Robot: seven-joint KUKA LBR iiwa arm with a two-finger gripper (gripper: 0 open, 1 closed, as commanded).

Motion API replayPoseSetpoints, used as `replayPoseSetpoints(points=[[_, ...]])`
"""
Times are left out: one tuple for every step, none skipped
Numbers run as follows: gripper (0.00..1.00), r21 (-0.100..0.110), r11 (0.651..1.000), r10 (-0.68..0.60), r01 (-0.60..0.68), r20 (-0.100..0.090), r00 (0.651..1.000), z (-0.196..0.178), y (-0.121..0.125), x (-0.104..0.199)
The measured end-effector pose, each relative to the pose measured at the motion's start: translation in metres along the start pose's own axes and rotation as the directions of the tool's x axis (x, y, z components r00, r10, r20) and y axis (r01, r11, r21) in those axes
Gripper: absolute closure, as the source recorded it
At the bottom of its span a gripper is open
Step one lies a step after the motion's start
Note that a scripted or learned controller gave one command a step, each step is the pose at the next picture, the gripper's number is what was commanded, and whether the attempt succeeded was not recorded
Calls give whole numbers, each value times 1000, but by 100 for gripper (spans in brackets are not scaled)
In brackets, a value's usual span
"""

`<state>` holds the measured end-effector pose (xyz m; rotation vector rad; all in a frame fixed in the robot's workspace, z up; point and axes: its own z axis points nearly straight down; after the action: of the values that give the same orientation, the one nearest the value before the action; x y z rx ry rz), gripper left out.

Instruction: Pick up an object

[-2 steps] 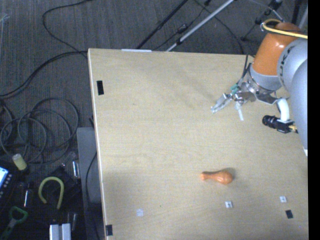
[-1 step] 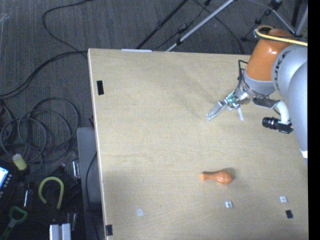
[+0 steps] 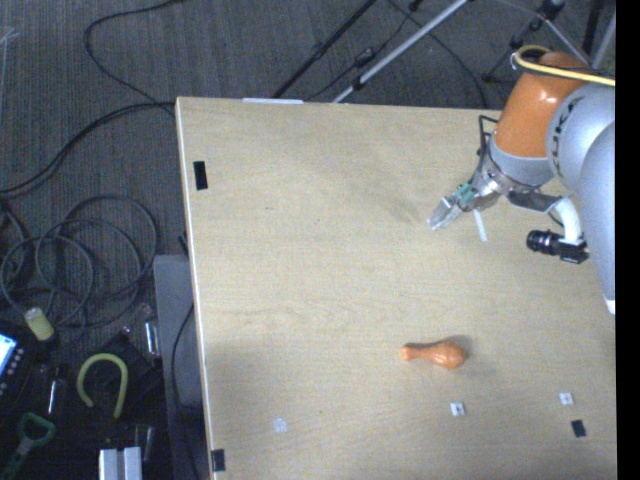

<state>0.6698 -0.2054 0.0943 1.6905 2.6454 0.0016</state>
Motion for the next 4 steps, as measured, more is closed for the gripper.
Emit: replayPoseSetpoints(points=[[100,1,998,67,-67,-1,998,-63,23,50],[100,2,999,37,-37,-2,999,-89,64,141],[100,2,999,41,-41,2,999,-170,32,70],[100,4,999,40,-40,0,999,-104,46,102]])
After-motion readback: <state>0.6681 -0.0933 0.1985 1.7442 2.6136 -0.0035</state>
